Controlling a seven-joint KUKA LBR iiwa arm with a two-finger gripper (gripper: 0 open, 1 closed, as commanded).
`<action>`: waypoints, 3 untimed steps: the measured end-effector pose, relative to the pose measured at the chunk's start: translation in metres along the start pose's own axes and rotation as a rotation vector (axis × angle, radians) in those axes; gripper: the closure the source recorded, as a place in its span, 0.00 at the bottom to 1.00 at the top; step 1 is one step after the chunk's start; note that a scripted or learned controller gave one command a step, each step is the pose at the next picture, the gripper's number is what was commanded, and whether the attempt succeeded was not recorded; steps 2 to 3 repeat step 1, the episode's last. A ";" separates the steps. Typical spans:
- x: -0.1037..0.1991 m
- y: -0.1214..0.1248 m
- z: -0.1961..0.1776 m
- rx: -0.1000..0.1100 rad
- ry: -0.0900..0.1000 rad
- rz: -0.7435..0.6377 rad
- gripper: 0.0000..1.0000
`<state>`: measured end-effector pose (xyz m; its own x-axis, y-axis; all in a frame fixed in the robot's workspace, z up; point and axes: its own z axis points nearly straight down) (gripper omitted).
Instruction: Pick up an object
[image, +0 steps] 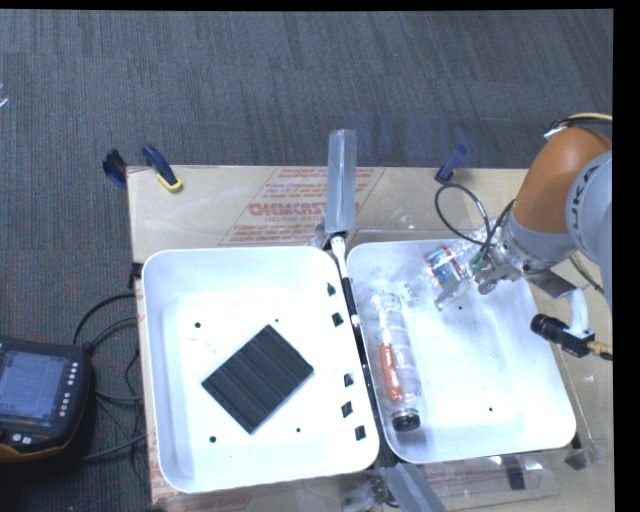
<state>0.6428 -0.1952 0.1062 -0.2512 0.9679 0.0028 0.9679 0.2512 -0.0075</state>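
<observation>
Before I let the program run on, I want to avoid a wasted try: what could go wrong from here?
1. The gripper sits at the small clear packet near the right bin's far wall; the packet may slide against it.
2. The clear bottle lies on its side nearby and could roll if nudged.

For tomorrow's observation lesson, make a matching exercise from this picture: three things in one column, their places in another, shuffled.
Things:
1. dark ribbed pad
2. clear bottle
3. tool

Places:
A. along the right bin's left wall
B. over the right bin's far part, beside a small clear item with a red and blue label
C. middle of the left bin

Pairs: 1-C, 2-A, 3-B
</observation>
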 end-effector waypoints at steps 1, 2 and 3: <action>0.004 0.001 -0.014 0.000 0.001 0.066 0.00; 0.004 0.001 -0.014 0.000 0.001 0.066 0.00; 0.004 0.001 -0.014 0.000 0.001 0.066 0.00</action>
